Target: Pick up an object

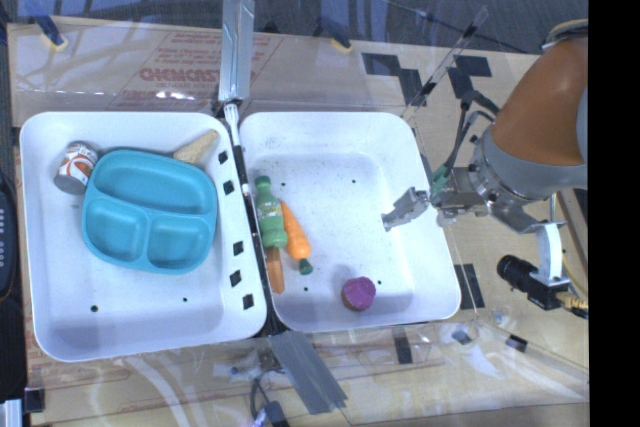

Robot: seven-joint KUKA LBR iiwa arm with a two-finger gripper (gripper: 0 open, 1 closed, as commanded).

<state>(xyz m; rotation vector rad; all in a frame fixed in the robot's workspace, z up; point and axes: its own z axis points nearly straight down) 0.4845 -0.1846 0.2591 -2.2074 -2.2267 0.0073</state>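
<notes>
Three candidates lie in my right bin (330, 130): a green bottle (266, 207), a toy carrot (294, 233) touching it, and a purple ball (359, 293) standing apart. My tool (406, 208) hangs over the bin's right side, carrying nothing; whether it's open I cannot tell. I judge this the approach: next, descend on the ball. Counter (120, 65) has taped plastic sheeting.

A: Where is the gripper (404, 209) relative to the right bin (330, 130)?

B: Over that bin's right side, near its right wall, nothing between its fingers.

A: And inside the right bin?

B: A green bottle (267, 210) lies by its left wall, a toy carrot (295, 235) touching it, and a purple ball (359, 293) near the front wall.

A: Left of the right bin?

B: The left bin (60, 315) holds a blue divided tray (150, 210), a can (75, 165) and a cone (197, 147).
</notes>
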